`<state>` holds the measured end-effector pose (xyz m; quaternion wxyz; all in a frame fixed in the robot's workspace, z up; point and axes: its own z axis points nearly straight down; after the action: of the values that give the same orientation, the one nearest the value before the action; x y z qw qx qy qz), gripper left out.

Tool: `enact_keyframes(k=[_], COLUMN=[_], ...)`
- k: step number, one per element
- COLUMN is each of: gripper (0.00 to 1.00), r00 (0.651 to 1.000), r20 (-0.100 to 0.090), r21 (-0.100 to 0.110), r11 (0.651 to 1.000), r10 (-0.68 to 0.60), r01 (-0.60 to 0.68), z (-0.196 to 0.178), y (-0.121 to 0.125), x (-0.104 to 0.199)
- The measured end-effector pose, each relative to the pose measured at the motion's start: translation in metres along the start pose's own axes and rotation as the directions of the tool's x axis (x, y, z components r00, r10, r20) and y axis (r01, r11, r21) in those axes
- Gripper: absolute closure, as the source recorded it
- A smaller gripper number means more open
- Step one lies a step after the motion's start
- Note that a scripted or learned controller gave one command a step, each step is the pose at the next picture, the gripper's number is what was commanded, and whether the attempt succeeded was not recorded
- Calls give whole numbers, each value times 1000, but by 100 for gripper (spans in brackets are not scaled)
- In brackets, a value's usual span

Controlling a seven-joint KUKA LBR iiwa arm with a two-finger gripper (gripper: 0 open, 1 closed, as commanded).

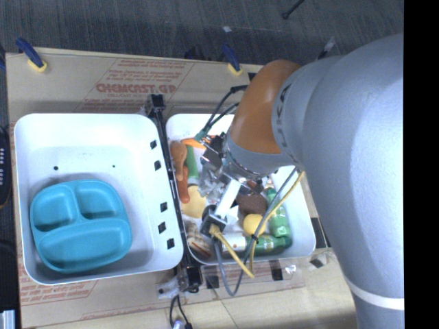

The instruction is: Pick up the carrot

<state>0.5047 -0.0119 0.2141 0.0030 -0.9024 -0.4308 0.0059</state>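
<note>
Step in hand: approach. The gripper hangs low inside the right bin; jaw opening cannot be determined. The carrot lies along that bin's left wall, just beside the gripper. Next move: centre over carrot, then descend.

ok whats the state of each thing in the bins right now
carrot: lying along the left wall of the right bin, not lifted
blue tray: flat in the left bin, compartments bare
green bottle: lying on its side in the right bin
yellow fruit: resting beside the green bottle
gripper: low over the right bin's pile
</note>
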Motion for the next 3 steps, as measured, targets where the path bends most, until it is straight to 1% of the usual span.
enact_keyframes(k=[1, 2, 3], gripper=[100, 100, 100], r00=[998, 911, 799], r20=[-5, -2, -4], r21=[-4, 4, -1], r11=[998, 911, 799], r10=[55, 413, 601], r01=[-55, -413, -601], z=[-40, -15, -34], y=[49, -7, -6], x=[-26, -39, -38])
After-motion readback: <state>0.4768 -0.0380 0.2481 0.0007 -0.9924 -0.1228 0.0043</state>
